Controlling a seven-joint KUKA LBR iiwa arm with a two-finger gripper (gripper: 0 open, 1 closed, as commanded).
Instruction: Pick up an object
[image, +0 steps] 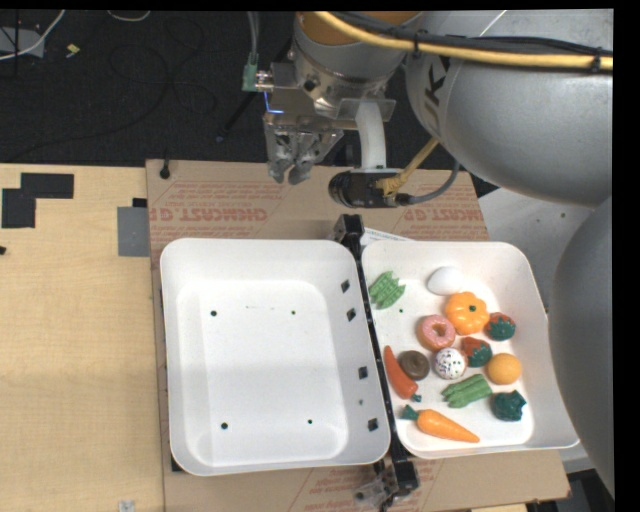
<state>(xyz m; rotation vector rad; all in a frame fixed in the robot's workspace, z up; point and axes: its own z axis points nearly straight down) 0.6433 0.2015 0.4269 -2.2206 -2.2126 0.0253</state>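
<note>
The right bin (520, 262) holds several toy foods: a white egg (446, 280), an orange pumpkin (466, 311), a pink donut (436, 331), a brown donut (413, 364), a carrot (446, 427), a green leafy piece (386, 290), an orange ball (504, 369) and broccoli (509, 405). My gripper (292, 170) hangs high above the cardboard behind the left bin, far from the objects. Its fingers point down, close together, with nothing between them.
The left bin (185, 330) sits beside the right one, joined by a black divider (358, 300). The big grey arm (520, 90) fills the upper right. Brown cardboard (230, 205) lies under the bins, and a wooden bench (70, 350) spreads to the left.
</note>
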